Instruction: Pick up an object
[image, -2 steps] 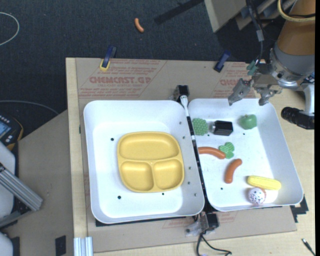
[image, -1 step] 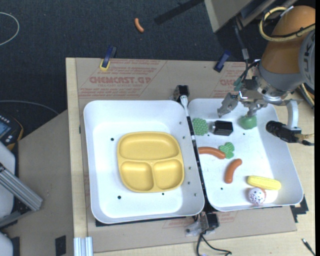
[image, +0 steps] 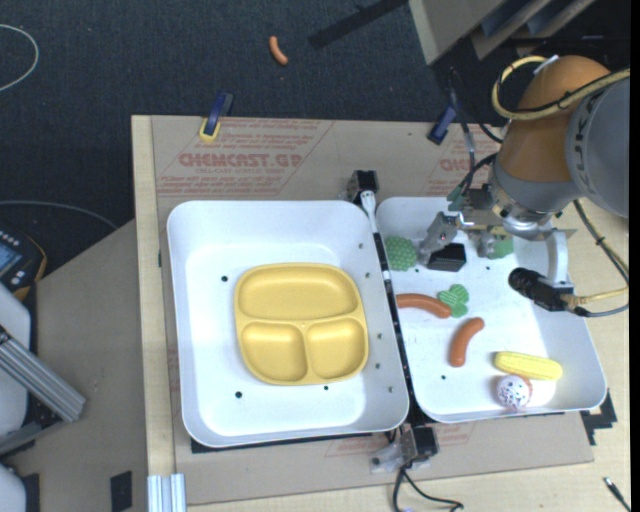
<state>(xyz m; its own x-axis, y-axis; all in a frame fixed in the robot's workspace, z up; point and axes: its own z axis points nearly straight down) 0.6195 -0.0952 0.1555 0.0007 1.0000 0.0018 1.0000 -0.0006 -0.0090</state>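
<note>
My end effector (image: 447, 243) is low at the far left of the right bin (image: 580, 355); can't tell if it's open or closed. Lettuce (image: 401, 252) sits just left, against the wall. Risks: clipping that wall, or a thin, soft grasp slipping out.

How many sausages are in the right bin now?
2. One sausage lies near the bin's left wall beside the broccoli; the other sausage lies tilted toward the middle, left of the corn. The arm may hide more.
</note>
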